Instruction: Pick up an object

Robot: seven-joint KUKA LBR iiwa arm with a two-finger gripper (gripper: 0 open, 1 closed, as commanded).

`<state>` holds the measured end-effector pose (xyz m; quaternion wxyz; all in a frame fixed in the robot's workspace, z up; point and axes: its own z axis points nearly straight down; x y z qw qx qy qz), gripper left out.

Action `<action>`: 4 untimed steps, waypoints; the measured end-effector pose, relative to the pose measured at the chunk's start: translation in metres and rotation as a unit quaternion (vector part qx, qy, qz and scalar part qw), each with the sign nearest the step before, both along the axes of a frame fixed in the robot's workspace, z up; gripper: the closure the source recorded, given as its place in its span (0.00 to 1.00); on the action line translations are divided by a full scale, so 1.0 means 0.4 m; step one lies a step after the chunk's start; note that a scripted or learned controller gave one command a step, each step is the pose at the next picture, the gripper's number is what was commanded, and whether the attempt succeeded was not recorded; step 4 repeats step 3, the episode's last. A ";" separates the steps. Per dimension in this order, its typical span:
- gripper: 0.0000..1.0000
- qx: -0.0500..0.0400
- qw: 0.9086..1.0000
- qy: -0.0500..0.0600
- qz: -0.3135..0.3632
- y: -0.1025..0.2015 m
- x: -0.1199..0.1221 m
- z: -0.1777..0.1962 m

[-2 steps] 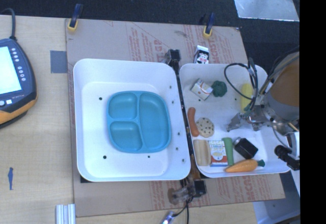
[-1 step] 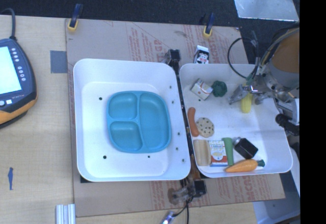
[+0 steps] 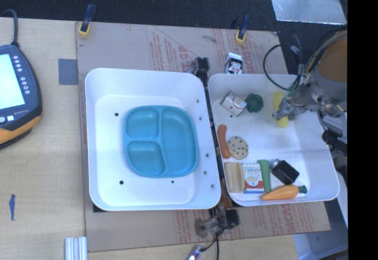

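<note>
**Gripper low over the yellow piece, far corner of the right bin**

The gripper [image 3: 287,110] sits in the right bin [image 3: 307,158], near its far wall, the arm [image 3: 331,64] reaching in from the right. It is right at a small yellow piece [image 3: 279,101]: part of the yellow shows just left of the metal tips and more below them. Whether the fingers are spread or closed I cannot tell, nor whether the yellow is between them. Judging by the position, this is the likely target of the pick.

Things in the right bin lie loose, as if tipped in. A green lump [image 3: 254,103] and a small white carton [image 3: 233,103] lie left of the gripper, near but apart from the yellow piece. A sausage [image 3: 223,140] and a cookie [image 3: 238,147] lie along the left wall. The near edge is crowded: a cracker [image 3: 234,176], a juice box [image 3: 253,177], a green stick [image 3: 265,174], a black block [image 3: 285,172] and a carrot [image 3: 282,193], most touching or almost so.

The middle of the right bin is bare, so there is room to lift straight up. The far wall is close behind the yellow piece, which may hamper a clean closing.

The left bin [image 3: 100,135] holds a blue tray [image 3: 160,140], centred, with free floor around it.
</note>
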<state>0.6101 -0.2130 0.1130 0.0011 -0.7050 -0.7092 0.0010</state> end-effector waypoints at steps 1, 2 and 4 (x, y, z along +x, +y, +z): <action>1.00 0.000 1.000 0.000 0.000 0.076 -0.075 0.056; 1.00 0.000 1.000 0.000 0.000 0.227 0.046 -0.049; 1.00 0.001 1.000 0.000 -0.001 0.427 -0.001 0.199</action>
